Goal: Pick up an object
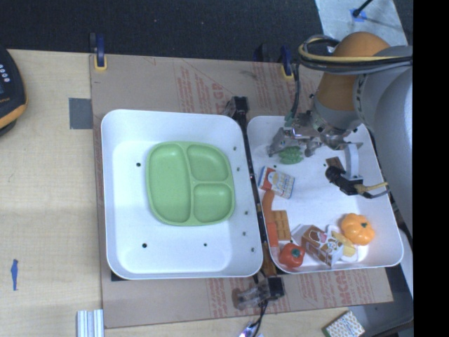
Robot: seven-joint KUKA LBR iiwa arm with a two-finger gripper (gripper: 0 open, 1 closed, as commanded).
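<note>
Jaws on my gripper [293,144] are too blurred to read, low at the right bin's [382,262] far left corner, touching or just over a small green object [289,155]. Part of that object may be hidden. Along the near edge I see an orange pumpkin toy [356,229], a tomato [291,255] and packets. A green divided plate [190,182] sits mid left bin [119,258].

Bench [49,188]: light wood, with a brown cardboard sheet [175,83] laid under both bins. Two blue clamps [99,51] pin the sheet's far edge. Grey tape patch [80,113] lies just left of the sheet. Black and orange device [8,90] sits at the left edge. Blue mark [15,274] at lower left. Patterned card [345,324] near the front edge, lower right.
</note>
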